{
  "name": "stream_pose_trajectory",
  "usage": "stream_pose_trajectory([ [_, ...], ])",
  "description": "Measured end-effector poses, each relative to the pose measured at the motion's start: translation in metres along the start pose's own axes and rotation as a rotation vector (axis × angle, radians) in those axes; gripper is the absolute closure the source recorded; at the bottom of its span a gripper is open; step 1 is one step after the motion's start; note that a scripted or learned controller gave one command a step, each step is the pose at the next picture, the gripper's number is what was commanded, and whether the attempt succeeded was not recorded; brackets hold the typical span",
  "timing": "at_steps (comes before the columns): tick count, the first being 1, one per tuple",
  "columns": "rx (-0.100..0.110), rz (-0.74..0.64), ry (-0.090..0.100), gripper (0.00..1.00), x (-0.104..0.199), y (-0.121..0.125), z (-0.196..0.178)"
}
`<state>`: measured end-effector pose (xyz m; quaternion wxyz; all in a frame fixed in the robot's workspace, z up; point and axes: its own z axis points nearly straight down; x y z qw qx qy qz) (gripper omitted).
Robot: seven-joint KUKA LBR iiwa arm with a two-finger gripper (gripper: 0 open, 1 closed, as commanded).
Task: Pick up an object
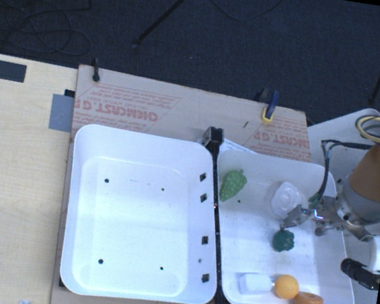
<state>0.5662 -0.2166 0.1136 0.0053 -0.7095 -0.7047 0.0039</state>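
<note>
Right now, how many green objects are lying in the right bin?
2. A light green object lies near the right bin's far left corner; a dark green object sits mid-bin, close to the end effector. The arm may hide others.

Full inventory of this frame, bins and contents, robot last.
bins: 2, white, side by side on the bench; left bin, right bin
light green object: 1, right bin, upper left
clear object: 1, translucent, right bin, upper middle
dark green object: 1, right bin, centre, just below the gripper
white block: 1, right bin, lower edge
orange ball: 1, beside the white block
orange-brown piece: 1, right bin, lower right corner
clamp: 1, blue and yellow, back board edge
arm: 1, orange band, entering from the right
gripper: 1, over the right bin
</note>
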Motion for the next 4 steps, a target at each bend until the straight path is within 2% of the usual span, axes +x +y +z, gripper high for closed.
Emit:
stream_pose_trajectory([
  [1, -0.010, -0.007, -0.001, 0.00, 0.004, -0.006, 0.027],
  [2, -0.011, -0.003, 0.000, 1.00, 0.003, -0.005, 0.016],
  [3, -0.010, 0.000, 0.000, 0.00, 0.003, -0.006, 0.016],
  [4, -0.010, -0.004, 0.000, 0.00, 0.003, -0.080, 0.027],
])
